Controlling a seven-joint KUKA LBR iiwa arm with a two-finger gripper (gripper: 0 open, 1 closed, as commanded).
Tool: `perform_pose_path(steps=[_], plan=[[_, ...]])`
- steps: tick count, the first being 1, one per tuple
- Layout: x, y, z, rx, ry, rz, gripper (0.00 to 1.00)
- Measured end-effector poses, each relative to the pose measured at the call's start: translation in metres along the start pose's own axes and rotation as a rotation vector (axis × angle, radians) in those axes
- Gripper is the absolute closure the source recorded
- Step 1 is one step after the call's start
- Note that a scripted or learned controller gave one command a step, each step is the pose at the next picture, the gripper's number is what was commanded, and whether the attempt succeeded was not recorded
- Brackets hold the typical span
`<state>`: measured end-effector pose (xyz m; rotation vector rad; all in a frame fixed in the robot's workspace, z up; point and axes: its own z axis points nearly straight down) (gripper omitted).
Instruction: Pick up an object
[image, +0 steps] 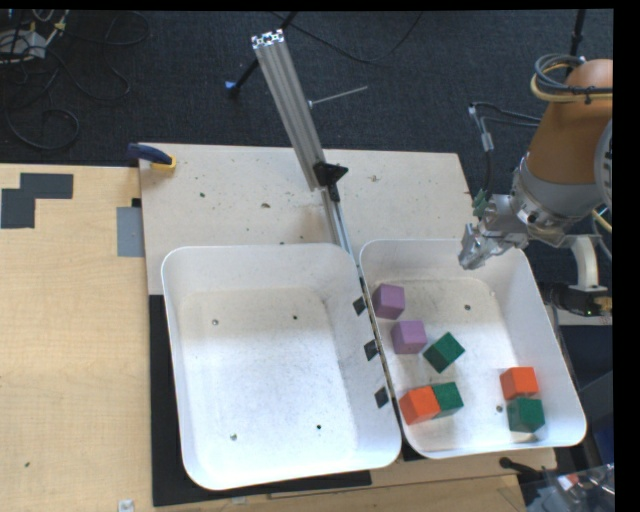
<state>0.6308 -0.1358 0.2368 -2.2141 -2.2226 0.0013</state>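
Your worktop (240, 195) carries two shallow white bins side by side. The left bin (190, 290) shows only dark specks on its floor; the right bin (545, 320) holds all six blocks. A slanted aluminium rail (292, 105) runs down from the top of the view to the seam between the bins. Your arm (570, 140), grey with an orange band, reaches in from the right, and its end effector (478, 250) hangs above the right bin's far rim, well apart from every block; you cannot tell from this angle whether it is open or closed, and nothing is seen in its grip. In the right bin, two purple blocks (389, 299) sit near the left wall, one just in front of the other, with a green block (444, 351) tilted just beside the nearer one. An orange block (420, 404) touches a second green block (448, 397) at the front. By the right wall, another orange block (518, 381) sits just behind a third green block (525, 413).
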Motion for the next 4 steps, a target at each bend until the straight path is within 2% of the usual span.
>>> perform_pose_path(steps=[2,4], plan=[[0.101,-0.035,0.021,0.003,0.000,0.000,1.00],[0.196,-0.093,0.015,0.002,0.000,-0.001,1.00]])
